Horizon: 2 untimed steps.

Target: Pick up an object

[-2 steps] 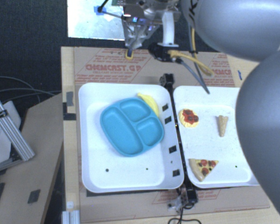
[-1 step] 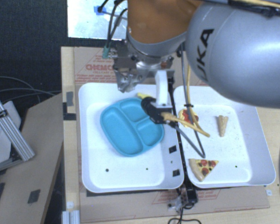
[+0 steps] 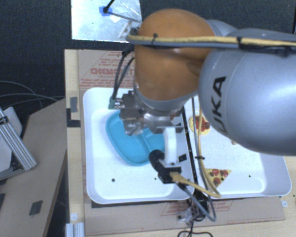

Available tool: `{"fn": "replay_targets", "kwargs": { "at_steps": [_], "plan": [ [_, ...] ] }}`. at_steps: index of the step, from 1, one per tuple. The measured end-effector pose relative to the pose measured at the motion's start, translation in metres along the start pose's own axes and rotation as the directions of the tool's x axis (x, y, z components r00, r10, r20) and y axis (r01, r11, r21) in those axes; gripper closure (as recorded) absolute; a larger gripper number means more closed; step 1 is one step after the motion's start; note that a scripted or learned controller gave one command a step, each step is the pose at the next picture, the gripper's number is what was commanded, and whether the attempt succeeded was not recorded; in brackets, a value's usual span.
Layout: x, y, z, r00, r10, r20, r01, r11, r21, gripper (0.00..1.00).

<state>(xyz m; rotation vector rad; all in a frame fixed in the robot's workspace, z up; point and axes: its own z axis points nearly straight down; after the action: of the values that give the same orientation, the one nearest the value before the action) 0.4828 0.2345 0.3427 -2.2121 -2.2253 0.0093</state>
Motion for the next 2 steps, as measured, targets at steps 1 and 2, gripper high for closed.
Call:
{"fn": "replay_targets", "kwargs": {
  "at_steps": [1, 2],
  "plan": [
    [-0.002, 0.035, -0.16, 1.0, 0.001, -0.01, -0.001, 1.0, -0.027, 1.0],
    [-0.063, 0.059, -0.044, 1.0, 0.012, 0.003, -0.012, 1.0, 0.0, 1.0]
  ]
}}
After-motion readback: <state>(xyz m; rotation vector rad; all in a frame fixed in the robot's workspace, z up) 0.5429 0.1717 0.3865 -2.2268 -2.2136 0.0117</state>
